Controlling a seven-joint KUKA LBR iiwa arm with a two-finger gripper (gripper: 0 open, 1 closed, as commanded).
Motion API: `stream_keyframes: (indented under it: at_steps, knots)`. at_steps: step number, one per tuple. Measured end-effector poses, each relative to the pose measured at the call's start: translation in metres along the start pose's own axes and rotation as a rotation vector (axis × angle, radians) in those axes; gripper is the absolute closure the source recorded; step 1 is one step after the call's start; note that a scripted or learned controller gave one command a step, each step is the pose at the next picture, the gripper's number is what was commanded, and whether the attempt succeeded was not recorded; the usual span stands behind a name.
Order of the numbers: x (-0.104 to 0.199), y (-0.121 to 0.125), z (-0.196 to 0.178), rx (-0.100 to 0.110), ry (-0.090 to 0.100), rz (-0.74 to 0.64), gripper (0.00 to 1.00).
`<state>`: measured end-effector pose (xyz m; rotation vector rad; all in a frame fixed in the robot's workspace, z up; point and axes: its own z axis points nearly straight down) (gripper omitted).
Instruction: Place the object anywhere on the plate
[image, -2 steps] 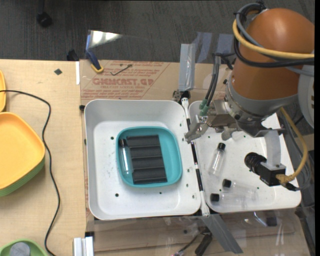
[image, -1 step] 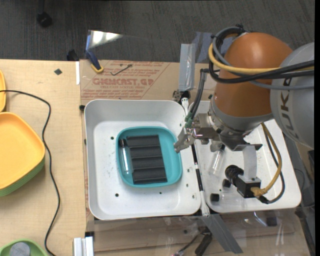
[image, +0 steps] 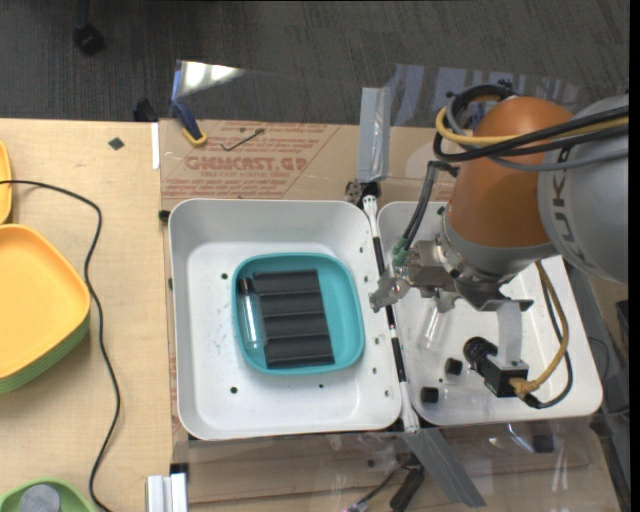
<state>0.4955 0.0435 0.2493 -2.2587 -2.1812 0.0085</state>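
Over the right bin (image: 575, 395), beside the teal plate (image: 345, 310) in the left bin (image: 200, 330), my claw (image: 435, 325) hangs; whether it's open or closed, I cannot tell. On that plate lies the black ridged object (image: 295, 318).

The grey arm's orange-banded wrist (image: 505, 180) covers much of the right shallow white bin (image: 575, 385) — the hand beneath it is hidden, fingers unreadable. The stacked yellow plastic plates (image: 35, 300) are cut by the left edge.
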Motion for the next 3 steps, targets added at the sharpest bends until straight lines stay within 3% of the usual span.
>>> stream_keyframes:
  at_steps: [1, 2, 3]
  knots:
    - [-0.016, 0.069, -0.034, -0.002, 0.000, 0.027, 0.00]
    - [0.002, 0.014, -0.055, 0.000, 0.000, 0.165, 0.00]
    - [0.002, 0.014, -0.055, 0.000, 0.000, 0.165, 0.00]
